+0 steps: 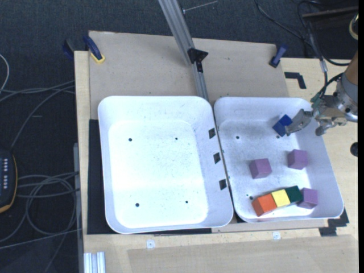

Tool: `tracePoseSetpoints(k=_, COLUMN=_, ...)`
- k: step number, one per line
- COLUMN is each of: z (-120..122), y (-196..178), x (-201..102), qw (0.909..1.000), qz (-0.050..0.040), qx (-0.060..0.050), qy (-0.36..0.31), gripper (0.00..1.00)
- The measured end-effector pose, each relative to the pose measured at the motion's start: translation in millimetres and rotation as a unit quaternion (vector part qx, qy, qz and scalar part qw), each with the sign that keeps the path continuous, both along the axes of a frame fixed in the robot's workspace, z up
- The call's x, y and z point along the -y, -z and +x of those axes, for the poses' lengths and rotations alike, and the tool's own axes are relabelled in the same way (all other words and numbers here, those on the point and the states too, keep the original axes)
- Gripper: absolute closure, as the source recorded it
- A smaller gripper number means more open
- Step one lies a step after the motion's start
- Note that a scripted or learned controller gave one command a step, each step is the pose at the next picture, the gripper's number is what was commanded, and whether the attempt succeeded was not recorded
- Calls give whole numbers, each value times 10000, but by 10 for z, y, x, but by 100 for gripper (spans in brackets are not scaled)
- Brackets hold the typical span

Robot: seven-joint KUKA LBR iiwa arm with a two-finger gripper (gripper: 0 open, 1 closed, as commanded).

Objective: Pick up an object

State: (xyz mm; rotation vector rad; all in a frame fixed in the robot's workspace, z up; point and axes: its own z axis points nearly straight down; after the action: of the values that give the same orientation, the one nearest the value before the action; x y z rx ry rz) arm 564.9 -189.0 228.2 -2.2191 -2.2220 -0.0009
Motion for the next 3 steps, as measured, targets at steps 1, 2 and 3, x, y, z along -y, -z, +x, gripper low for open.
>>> tracePoseSetpoints(k=1, z=0, y=0, x=0, qw=10000, qz=0, qx=1, qy=0, gripper=0)
tracePoseSetpoints(k=2, z=37, y=438, x=-47, qw=10000, qz=3, qx=-22, qy=0, gripper=0)
tracePoseSetpoints(k=3, z=32, y=862, x=-64, qw=10000, qz=2, qx=-23, qy=2, gripper=0)
